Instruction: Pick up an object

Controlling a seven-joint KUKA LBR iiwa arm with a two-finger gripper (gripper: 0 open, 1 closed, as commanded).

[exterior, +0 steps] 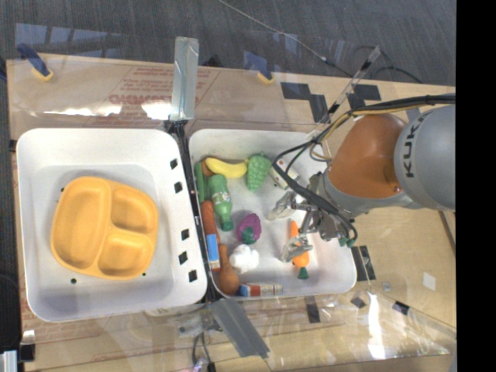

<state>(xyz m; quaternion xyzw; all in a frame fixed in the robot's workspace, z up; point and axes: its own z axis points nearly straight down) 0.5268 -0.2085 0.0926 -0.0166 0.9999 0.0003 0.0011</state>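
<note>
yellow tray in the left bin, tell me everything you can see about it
The yellow tray is a rounded, plastic-looking plate moulded into three compartments: one long section on its left side and two smaller ones on its right. It is a uniform yellow-orange with a slightly glossy look and raised dividers. It lies flat and right side up on the floor of the left bin, roughly centred and turned a little askew to the bin's walls. Its compartments hold nothing, and it touches just the bin floor.

Yellow tray [104,227] in a white bin [46,149]; yellow banana [223,166], green bottle [221,200], purple fruit [249,226]
</note>
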